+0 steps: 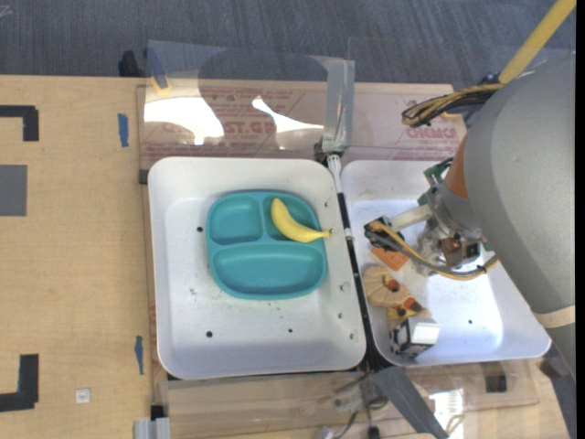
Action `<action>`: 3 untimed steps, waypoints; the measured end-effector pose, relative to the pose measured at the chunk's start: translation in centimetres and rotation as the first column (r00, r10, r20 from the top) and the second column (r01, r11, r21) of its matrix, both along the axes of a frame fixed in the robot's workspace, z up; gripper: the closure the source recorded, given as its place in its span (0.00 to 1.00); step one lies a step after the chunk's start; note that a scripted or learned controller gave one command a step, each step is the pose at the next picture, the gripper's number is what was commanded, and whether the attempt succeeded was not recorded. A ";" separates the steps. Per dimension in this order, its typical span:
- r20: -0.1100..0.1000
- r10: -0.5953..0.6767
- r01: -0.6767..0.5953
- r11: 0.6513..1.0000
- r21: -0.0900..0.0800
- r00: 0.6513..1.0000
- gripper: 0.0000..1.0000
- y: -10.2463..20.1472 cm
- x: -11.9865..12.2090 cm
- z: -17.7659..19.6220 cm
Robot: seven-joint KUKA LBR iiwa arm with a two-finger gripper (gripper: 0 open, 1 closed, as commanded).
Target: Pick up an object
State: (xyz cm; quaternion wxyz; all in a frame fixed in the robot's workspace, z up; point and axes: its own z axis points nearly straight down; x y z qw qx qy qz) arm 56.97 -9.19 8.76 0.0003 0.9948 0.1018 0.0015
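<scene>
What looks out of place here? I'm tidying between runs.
Only the banana: it lies on the teal divided plate in the left bin, its tip poking over the plate's right rim. The small items are bunched along the right bin's left wall.

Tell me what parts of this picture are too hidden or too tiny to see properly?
- Tool: in the camera view, the arm's grey body covers most of it.
- Right bin: its far right part sits under the arm.
- Small items by the right bin's left wall: too small and jumbled to name.
- White block near the front: too small to identify.
- Yellow rod: cut off by the top edge.
</scene>
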 end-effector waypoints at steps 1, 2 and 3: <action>-0.001 -0.004 0.004 1.000 -0.001 1.000 1.00 -6.0 3.2 -0.1; -0.005 0.080 -0.080 0.997 0.000 0.997 1.00 -11.5 -1.7 -0.1; 0.005 0.094 -0.094 0.996 0.003 0.996 1.00 -4.5 -0.2 9.3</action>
